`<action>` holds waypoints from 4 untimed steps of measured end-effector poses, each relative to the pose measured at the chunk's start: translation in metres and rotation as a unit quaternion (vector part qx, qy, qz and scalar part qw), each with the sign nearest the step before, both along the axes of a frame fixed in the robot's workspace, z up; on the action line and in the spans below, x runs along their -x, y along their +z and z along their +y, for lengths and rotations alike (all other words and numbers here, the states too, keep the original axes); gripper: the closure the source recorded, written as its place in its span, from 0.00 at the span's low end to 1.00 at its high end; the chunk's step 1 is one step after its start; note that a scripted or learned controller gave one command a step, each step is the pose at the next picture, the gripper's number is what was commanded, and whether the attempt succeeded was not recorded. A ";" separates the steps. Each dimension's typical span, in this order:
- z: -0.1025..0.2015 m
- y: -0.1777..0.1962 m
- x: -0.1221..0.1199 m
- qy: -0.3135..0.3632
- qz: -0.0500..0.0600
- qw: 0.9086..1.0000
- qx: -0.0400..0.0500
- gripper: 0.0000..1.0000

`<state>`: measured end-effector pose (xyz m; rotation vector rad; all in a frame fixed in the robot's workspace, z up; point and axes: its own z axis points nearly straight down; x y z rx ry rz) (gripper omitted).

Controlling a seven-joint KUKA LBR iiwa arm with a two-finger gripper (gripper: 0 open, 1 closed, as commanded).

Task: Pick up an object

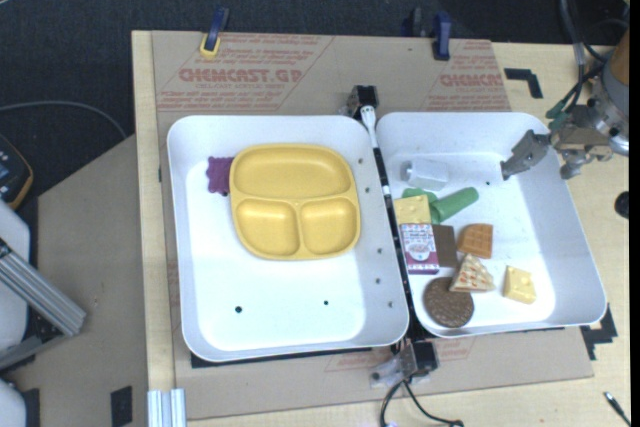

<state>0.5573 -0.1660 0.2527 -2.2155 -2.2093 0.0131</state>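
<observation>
A: Gripper status?

B: It hangs over the upper right edge of the right bin. Two grey fingers are spread apart, with nothing between them. No object is held.

A: Candidate objects?

B: All lie in the right bin, grouped toward its left and lower part: a green piece, a clear wrapper or bag just above it, a yellow block, a printed packet, a brown disc, a waffle-like square and two cheese-like wedges. The left bin bears a yellow divided tray with a purple item at its left side.

A: Handling estimate?

B: Judged as toy food: light, stiff, probably smooth. The clear wrapper looks limp and slippery; avoid it. The wedge at lower right stands apart from its neighbours and offers free sides. Close across its two flat flanks, low down, since tapered faces may squeeze it out.
</observation>
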 end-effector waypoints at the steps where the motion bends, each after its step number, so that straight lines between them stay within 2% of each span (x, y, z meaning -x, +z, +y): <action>1: 0.000 0.008 -0.002 0.001 -0.007 1.000 0.001 0.00; 2: 0.000 -0.034 -0.002 0.001 -0.006 1.000 0.001 0.00; 3: 0.004 -0.086 -0.012 0.002 -0.006 1.000 0.001 0.00; 4: -0.006 -0.138 -0.012 0.001 -0.005 1.000 0.001 0.00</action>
